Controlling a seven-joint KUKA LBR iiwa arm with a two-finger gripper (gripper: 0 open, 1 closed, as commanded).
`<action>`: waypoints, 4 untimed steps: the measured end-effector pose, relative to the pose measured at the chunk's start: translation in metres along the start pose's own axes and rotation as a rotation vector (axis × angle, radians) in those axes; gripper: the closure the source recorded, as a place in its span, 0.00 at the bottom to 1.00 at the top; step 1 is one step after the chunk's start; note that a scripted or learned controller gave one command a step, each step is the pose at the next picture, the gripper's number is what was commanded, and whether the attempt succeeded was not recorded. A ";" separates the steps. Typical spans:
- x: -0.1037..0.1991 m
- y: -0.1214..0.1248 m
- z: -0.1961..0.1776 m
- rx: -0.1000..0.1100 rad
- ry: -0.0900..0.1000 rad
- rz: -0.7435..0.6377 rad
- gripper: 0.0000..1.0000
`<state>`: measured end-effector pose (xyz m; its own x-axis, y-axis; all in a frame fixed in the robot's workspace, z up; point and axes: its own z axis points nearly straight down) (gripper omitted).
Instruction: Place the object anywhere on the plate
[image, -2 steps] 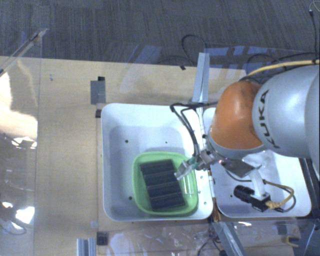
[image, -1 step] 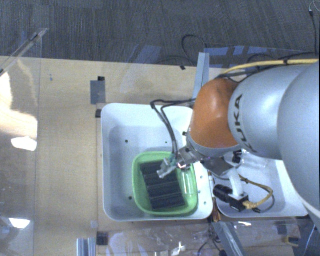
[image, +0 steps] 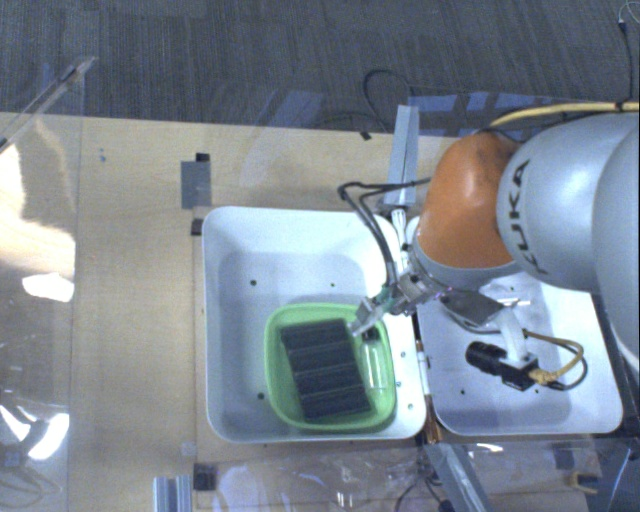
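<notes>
The bench (image: 110, 330) bears a left bin (image: 240, 285) beside a right bin (image: 590, 395).

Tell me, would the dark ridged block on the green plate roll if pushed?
Probably not. The dark block lies flat and rectangular, so it would likely slide, not roll. Its ridges might make it less slippery. The rim of the green plate would probably stop it.

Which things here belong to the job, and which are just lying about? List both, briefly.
Job:
- plate, green, in the left bin
- block, dark and ridged, lying on the plate
- gripper, at the plate's upper right rim

Just there:
- left bin
- right bin
- bench
</notes>
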<state>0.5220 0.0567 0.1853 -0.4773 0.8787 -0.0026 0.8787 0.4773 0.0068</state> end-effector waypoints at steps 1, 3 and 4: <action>-0.056 0.003 0.000 -0.001 -0.001 0.006 0.00; -0.129 0.031 -0.013 -0.009 -0.009 -0.208 1.00; -0.088 0.052 -0.075 -0.004 -0.004 -0.364 1.00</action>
<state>0.6090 0.0038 0.2614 -0.7586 0.6515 -0.0091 0.6514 0.7587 0.0090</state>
